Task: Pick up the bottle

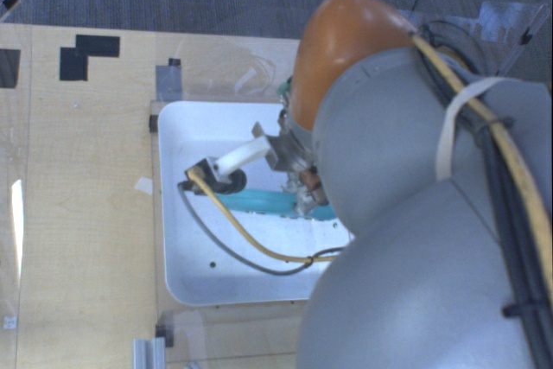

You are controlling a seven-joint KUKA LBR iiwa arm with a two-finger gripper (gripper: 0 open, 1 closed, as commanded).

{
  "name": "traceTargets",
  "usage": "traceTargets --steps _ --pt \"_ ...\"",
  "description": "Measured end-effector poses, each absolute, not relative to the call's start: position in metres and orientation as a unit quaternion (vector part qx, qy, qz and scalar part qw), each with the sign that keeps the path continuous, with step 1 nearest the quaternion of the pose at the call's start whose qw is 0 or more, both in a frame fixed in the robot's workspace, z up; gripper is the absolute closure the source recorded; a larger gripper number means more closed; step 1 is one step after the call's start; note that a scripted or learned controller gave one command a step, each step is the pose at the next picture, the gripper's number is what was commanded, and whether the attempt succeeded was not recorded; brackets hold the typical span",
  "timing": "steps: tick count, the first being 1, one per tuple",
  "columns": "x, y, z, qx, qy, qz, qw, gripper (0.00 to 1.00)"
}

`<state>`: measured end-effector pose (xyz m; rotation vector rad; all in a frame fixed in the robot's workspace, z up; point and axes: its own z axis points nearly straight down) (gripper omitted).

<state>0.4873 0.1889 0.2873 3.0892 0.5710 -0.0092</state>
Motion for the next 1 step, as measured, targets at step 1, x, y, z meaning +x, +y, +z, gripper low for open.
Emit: traceTargets --steps 1 --pt "0.4867 0.1487 0.2621 0.995 0.104 -0.0005 -0.002 1.00"
